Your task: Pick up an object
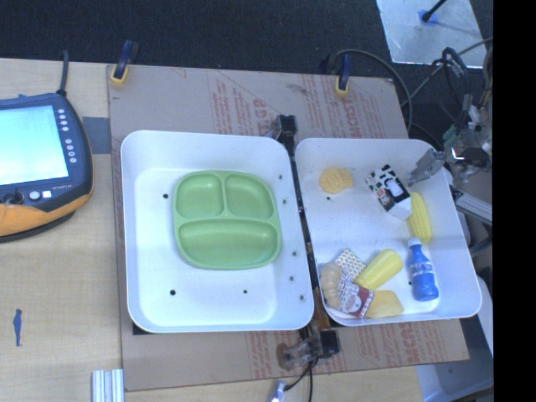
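Observation:
The right bin (368, 216) holds several small things. A round yellow cookie (336, 179) lies at its far left. A black-and-white carton (388, 187) sits beside a yellow corn cob (420, 215). A blue bottle (423, 272) lies near the front right. A yellow block (378, 269), a waffle-patterned packet (349, 264) and a red-and-white wrapper (358, 300) crowd the front. My gripper (427, 164) hangs at the bin's far right rim, just right of the carton, with nothing seen in it.
The left bin (151, 224) bears a green divided plate (225, 219). A control tablet (38, 153) rests on the bench at far left. Clamps (121, 65) and cables (368, 61) sit along the back of the cardboard sheet.

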Controlling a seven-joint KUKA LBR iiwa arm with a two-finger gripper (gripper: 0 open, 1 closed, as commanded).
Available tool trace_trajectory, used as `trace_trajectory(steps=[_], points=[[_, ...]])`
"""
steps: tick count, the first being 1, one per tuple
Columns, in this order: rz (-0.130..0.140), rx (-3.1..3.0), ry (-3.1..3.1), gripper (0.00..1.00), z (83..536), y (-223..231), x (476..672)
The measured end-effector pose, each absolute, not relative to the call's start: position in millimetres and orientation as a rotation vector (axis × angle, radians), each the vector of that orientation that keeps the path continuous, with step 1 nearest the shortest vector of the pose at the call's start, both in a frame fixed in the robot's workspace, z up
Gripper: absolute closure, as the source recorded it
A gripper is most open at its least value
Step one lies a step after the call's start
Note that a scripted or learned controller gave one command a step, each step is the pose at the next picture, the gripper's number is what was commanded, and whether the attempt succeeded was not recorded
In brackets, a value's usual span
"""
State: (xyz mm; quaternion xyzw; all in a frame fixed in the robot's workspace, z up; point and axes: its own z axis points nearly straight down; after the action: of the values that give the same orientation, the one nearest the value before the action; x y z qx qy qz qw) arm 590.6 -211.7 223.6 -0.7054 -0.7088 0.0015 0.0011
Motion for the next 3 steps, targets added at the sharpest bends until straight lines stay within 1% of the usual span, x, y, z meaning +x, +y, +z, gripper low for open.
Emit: trace_trajectory(steps=[1, 2, 3], points=[[0.006, -2.214, -2.228, 0.0, 90.7, -211.7, 551.1], [0.007, -2.214, -2.232, 1.0, 102.1, -213.1, 552.0], [0.003, -2.212, -2.23, 1.0, 151.6, -97.4, 564.9]])
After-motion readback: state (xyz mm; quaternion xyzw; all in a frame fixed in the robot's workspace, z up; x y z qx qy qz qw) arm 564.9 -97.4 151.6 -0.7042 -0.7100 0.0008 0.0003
